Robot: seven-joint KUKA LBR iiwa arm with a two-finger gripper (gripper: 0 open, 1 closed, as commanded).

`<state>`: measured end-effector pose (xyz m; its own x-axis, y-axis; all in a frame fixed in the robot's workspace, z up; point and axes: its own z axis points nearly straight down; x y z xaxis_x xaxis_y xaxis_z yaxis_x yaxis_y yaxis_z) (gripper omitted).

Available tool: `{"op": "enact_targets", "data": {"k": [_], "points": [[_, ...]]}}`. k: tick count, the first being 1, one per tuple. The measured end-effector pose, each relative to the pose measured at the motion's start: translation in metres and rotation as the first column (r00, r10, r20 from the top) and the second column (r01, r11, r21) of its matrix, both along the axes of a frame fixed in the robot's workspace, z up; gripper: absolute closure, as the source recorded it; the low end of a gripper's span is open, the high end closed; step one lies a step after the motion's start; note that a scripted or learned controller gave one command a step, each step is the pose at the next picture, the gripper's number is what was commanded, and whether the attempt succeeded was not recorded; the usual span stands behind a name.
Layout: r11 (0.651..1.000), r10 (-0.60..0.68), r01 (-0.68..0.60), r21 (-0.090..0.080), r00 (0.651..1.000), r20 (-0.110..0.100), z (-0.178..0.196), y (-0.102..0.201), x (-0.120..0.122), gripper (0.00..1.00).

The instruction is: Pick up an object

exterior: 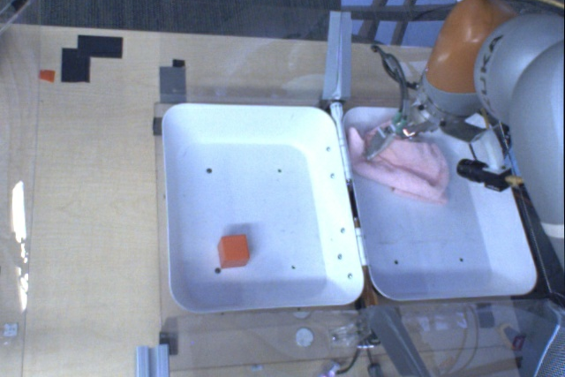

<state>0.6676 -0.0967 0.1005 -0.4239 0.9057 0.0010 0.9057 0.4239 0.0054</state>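
On pink cloth (408, 169), hand (382, 143).

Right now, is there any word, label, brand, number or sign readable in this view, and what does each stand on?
None is readable. The black shapes and small orange square on the bench carry no lettering; the orange block, pink cloth and both bins are unmarked.

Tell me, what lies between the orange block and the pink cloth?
In the camera view, bare floor of the left bin, then the two bins' adjoining rims, lie between the orange block and the pink cloth.
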Motion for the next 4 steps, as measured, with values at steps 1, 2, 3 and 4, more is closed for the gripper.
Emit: {"op": "enact_targets", "data": {"k": [1, 2, 3, 4], "points": [[0.998, 0.055, -0.055, -0.006, 0.998, 0.011, -0.009, -0.025, -0.043, 0.0], [0.994, 0.11, -0.11, -0.007, 0.994, 0.014, -0.008, 0.001, -0.052, 0.0], [0.991, -0.134, 0.134, -0.003, 0.991, 0.01, -0.009, 0.001, -0.027, 0.0], [0.985, -0.171, 0.171, -0.005, 0.985, -0.001, -0.01, 0.008, 0.003, 0.0]]}}
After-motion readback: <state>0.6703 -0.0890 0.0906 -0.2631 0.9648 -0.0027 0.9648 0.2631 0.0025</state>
